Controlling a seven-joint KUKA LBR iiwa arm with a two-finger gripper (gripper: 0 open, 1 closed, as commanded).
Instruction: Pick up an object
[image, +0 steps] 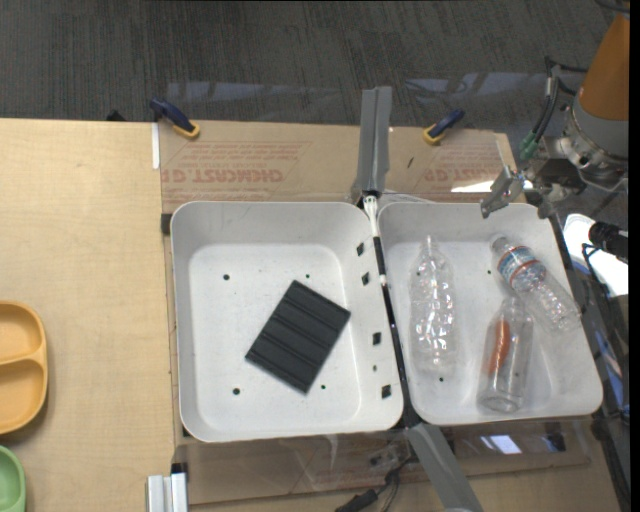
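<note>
Wooden bench bears cardboard sheet, two white bins, orange tray.

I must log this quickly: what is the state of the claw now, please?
Claw: above the top edge of the right bin, holding nothing; open or closed cannot be told.

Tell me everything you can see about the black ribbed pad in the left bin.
The black ribbed pad is a flat, dark rectangle with parallel grooves running along its length, matte like rubber or plastic. It lies flat on the floor of the left bin, turned diagonally, near the middle. Nothing else touches it.
</note>
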